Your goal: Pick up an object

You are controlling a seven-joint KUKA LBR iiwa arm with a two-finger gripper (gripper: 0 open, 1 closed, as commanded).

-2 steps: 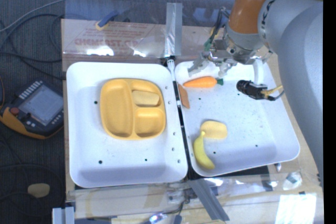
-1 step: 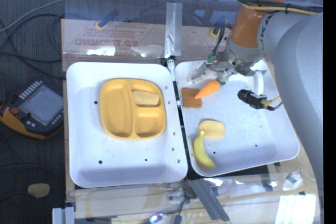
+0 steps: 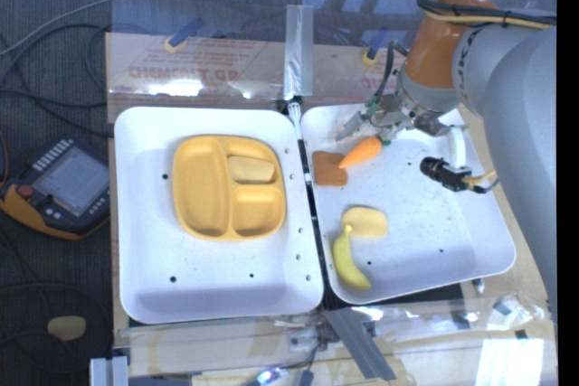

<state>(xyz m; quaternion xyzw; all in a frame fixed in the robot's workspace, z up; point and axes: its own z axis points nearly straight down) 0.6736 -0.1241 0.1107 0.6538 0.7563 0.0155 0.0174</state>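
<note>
In the right bin (image 3: 470, 240), an orange carrot (image 3: 360, 153) lies at a slant near the far left part, its green end pointing up toward my gripper (image 3: 381, 127). The gripper hangs just above and behind that end, under the orange-banded wrist (image 3: 441, 36). Whether it touches the carrot is unclear. A brown square slab (image 3: 328, 168) sits right beside the carrot's lower tip. Nearer the front are a pale yellow lump (image 3: 365, 221) and a banana (image 3: 349, 259).
The left bin (image 3: 145, 267) holds a yellow divided tray (image 3: 229, 186). A raised rim (image 3: 305, 194) separates the two bins. A hand-held control pendant (image 3: 56, 185) lies on the floor at the left.
</note>
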